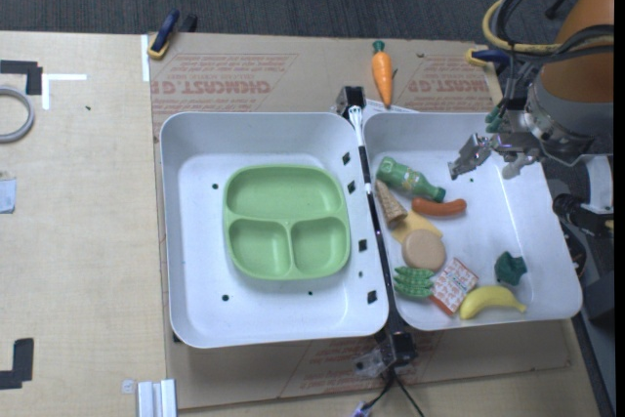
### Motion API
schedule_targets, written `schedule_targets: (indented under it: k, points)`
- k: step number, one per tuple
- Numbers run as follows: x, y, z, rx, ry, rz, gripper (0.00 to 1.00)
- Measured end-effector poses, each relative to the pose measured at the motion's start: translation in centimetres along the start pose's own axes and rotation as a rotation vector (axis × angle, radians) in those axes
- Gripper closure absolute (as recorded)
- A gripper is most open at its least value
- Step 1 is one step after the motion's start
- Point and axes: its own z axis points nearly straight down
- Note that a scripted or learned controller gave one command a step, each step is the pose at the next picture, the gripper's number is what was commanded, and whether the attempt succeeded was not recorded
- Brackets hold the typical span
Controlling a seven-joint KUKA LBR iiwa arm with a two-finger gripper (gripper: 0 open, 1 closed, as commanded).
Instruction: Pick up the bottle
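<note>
The bench [78, 239], a pale wood surface with printed cardboard under the bins, fills most of the frame. The left bin [186, 239] sits at centre and holds a green divided plate [287, 222] lying flat in its middle. The right bin [532, 220] touches it along a clipped seam and carries the clutter. The arm [576, 63] enters from the upper right, its orange band showing at the frame edge, and its gripper [488, 151] hangs over the upper part of the right bin with its two fingers spread apart and nothing between them. The bottle [410, 179], green with a lighter label, lies on its side in the upper left of the right bin, just left of the gripper and apart from it. Just below it lie a sausage [439, 206] and a cone [390, 202]. Lower sit a round cookie [425, 251], a banana [491, 302], a small printed packet [453, 285], green pea pods [412, 281] and a dark green piece [510, 267]. A toy carrot [381, 71] rests on the cardboard above the bins.
</note>
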Motion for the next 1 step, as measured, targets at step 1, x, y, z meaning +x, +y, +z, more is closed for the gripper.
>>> schedule_targets:
  k: [1]
  points:
    - [-0.04,0.04,-0.94,0.0,-0.001,0.0,1.0]
